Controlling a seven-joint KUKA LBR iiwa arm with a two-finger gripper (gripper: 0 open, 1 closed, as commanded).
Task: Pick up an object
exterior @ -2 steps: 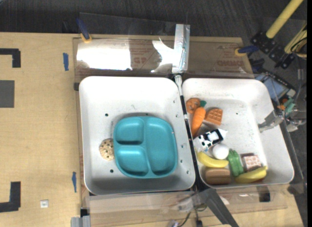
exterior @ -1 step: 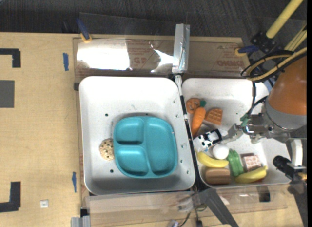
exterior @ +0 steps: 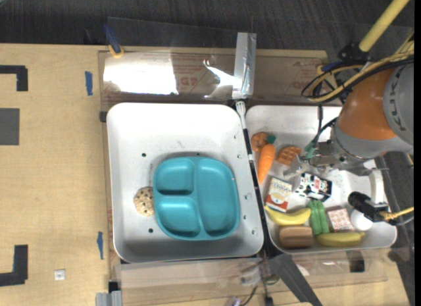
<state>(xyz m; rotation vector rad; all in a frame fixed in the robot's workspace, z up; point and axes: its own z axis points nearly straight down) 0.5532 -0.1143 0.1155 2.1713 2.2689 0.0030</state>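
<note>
The right bin [exterior: 289, 115] holds a heap of toy food: an orange carrot [exterior: 265, 160], a red-and-white carton [exterior: 279, 193], a yellow banana [exterior: 287, 216], a green piece [exterior: 319, 218], a brown bun [exterior: 296, 235], a second banana [exterior: 339, 237] and a pink block [exterior: 339, 218]. My gripper [exterior: 314, 164] hangs low over the middle of this bin, just above a black-and-white patterned item [exterior: 314, 185] and to the right of an orange waffle-like piece [exterior: 287, 155]. The wrist hides what is directly under it.
The left bin [exterior: 131, 127] carries a teal divided plate [exterior: 196, 197] and a cookie [exterior: 143, 201] beside its left edge. A metal divider [exterior: 244, 68] stands behind the two bins. Yellow cables [exterior: 329, 74] loop at the back right.
</note>
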